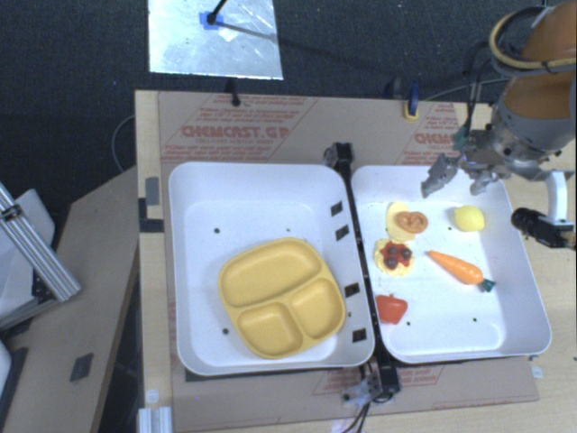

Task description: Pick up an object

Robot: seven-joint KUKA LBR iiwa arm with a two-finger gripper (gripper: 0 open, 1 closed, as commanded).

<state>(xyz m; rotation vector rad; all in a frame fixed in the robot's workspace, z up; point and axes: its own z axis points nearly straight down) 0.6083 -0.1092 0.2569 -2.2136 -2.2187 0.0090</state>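
**Gripper spread above the right bin's far edge, nothing between its fingers**

Bench (pixel 270 124) of pale cardboard carries two shallow white bins side by side, touching along a black centre seam.

Nearest the camera in the right bin (pixel 514 327), a small red piece (pixel 390 308) lies close to the near edge, just beside the seam. Past it, a round flat toy with dark berry-like dots (pixel 396 256) sits against the seam side. An orange carrot with a green tip (pixel 458 268) lies slanted near the middle of the bin, its green end pointing toward the right wall. Beyond these, a pale round toy with an orange top (pixel 407 221) touches or nearly touches the berry toy's far side, and a yellow lemon-like ball (pixel 468 217) rests apart from it toward the right wall.

In the left bin (pixel 198 242), a yellow three-compartment tray (pixel 281 296) lies slightly turned, nearer the near edge than the far one.

At the far edge of the right bin hangs the gripper (pixel 460 177), its two grey fingers set fairly wide, one finger (pixel 438 176) angled down toward the seam side. Nothing sits between them. The lemon-like ball lies just nearside of it.

Beyond the bench's far edge, a shiny square sheet (pixel 215 25) rests on dark floor.
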